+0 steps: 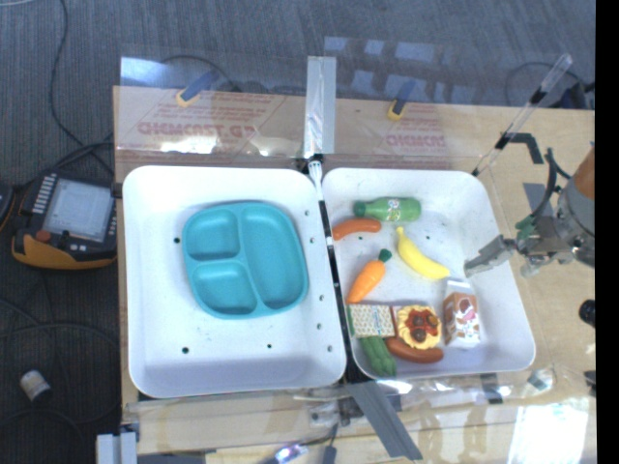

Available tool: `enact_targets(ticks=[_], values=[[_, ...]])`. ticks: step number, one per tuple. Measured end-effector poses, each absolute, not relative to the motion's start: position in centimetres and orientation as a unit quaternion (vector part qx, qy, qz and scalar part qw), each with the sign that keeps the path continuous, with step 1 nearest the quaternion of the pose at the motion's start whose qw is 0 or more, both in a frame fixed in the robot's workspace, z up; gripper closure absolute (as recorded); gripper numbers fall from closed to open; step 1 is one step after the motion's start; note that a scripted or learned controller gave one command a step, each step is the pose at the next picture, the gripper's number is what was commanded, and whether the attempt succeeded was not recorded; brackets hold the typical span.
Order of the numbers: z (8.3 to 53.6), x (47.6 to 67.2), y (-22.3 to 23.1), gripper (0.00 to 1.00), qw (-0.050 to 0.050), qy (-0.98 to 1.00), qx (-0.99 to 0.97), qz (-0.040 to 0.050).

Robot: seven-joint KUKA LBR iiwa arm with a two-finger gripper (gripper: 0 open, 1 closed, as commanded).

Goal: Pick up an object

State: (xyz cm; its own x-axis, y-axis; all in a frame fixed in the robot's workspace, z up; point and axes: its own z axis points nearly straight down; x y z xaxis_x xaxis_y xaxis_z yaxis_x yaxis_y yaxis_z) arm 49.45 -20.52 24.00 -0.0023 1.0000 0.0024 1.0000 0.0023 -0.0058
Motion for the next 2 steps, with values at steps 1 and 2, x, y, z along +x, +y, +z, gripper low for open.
enact_targets(ticks=[1, 2], values=[[10.8, 51.3, -16.8, 0.00, -0.001, -0.761, -0.649, -0.0005], [9.0, 57.2, -18.6, 0.00, -0.003, -0.817, -0.577, -0.0003]])
